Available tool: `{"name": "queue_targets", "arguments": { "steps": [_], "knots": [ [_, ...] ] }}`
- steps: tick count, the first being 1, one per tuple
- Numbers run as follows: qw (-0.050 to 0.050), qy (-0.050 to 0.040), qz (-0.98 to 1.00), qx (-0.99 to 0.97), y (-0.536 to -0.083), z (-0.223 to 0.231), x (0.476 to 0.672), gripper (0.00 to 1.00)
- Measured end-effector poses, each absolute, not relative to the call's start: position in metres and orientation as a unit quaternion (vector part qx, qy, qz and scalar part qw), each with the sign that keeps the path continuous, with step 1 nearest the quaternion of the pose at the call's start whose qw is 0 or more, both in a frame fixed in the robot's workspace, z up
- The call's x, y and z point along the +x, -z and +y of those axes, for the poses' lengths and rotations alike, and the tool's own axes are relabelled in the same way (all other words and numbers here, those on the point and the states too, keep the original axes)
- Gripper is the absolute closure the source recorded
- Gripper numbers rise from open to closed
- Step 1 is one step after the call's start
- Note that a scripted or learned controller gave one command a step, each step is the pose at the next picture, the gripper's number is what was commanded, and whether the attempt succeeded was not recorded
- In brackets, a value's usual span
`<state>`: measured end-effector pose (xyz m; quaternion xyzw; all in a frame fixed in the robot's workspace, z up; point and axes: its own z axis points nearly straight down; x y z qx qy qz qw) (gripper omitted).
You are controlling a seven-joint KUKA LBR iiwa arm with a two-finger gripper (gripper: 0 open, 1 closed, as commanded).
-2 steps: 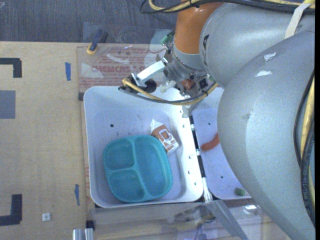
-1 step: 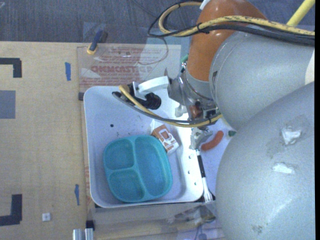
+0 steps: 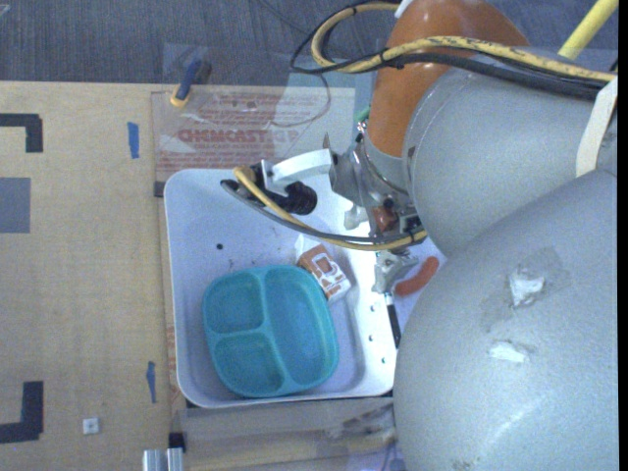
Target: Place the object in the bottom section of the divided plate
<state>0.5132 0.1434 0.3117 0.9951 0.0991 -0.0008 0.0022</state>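
Under the arm [image 3: 491, 165], which covers most of the right side, the gripper [image 3: 391, 263] is largely hidden; whether it grips anything cannot be told. Near it lies an orange object [image 3: 420, 273], partly covered. Just left, a brown packet [image 3: 326, 269] touches the teal plate's [image 3: 270, 330] upper right rim in the white bin [image 3: 191, 253].

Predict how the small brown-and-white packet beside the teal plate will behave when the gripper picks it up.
The packet looks flat and thin, so probably light and hard to pinch. It leans on the divided plate rim, so a nudge may slide it. Its printed wrapper could crumple.
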Motion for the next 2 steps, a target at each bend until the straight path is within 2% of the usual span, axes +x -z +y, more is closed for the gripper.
{"name": "queue_targets", "arguments": {
  "steps": [2],
  "knots": [
    [0.002, 0.0008, 0.099, 0.995, -0.3118, 0.1434, 0.5131, 0.00]
  ]
}}
